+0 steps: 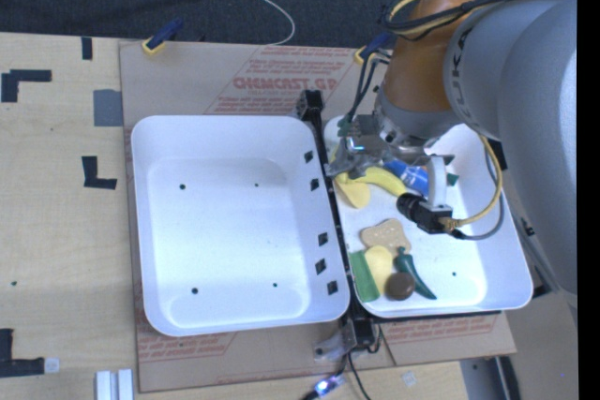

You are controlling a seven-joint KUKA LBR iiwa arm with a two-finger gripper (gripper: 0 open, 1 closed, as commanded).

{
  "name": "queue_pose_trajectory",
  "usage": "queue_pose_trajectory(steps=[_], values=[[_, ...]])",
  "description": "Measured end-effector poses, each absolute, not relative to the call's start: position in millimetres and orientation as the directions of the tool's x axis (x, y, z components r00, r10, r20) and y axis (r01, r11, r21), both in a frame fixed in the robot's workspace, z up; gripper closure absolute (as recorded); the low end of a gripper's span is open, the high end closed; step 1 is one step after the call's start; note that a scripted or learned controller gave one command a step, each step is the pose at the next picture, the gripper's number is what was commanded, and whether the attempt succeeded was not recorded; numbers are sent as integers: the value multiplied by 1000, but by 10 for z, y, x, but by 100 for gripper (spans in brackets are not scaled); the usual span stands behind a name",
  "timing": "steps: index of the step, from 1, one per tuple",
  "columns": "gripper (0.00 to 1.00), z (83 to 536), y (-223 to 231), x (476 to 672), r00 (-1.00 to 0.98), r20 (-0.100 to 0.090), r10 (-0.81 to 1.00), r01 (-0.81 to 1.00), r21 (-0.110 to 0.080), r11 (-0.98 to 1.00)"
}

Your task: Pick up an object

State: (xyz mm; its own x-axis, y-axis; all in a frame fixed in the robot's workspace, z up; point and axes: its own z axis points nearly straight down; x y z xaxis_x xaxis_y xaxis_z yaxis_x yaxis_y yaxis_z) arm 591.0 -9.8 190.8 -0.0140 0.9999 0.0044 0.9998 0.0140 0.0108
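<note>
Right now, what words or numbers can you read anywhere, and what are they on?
"CHEMCAST GP" in red print on the brown cardboard sheet under the bins; the letters are blurry, so this reading is unsure.
More red print lines on the same cardboard: too small and blurred to read.
No other words or numbers can be read.

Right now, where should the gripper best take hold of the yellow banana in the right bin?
Probably at the banana's thin curved middle, coming straight down from above. It lies flat in the right bin, and its narrow width across the curve suits two fingers.
</note>
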Motion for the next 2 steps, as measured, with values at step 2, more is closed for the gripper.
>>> queue_pose_trajectory(steps=[2], values=[[100,2414,906,6274,-7,2,1000,1000,5,7]])
